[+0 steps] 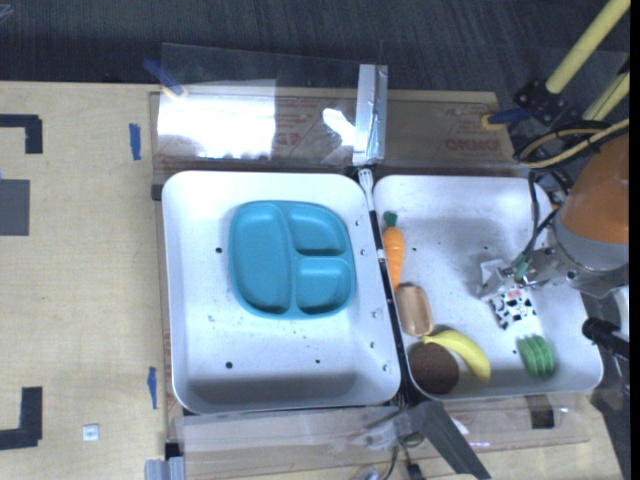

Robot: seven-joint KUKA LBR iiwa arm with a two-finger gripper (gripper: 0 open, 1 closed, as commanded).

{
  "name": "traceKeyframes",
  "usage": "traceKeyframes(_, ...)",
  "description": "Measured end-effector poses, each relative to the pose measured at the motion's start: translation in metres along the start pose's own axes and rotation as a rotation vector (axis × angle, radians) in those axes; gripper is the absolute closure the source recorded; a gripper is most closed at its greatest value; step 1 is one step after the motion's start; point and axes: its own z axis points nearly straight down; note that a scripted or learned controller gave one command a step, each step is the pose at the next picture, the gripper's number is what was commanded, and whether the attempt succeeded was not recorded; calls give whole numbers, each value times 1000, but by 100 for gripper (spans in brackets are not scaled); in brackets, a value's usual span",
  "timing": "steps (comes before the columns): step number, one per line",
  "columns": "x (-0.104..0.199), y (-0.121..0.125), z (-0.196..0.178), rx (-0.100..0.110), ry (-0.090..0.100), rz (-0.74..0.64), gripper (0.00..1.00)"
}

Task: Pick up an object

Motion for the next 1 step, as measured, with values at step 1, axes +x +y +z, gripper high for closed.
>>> traceKeyframes(1, 27, 91, -125, -2, 1, 148, 100)
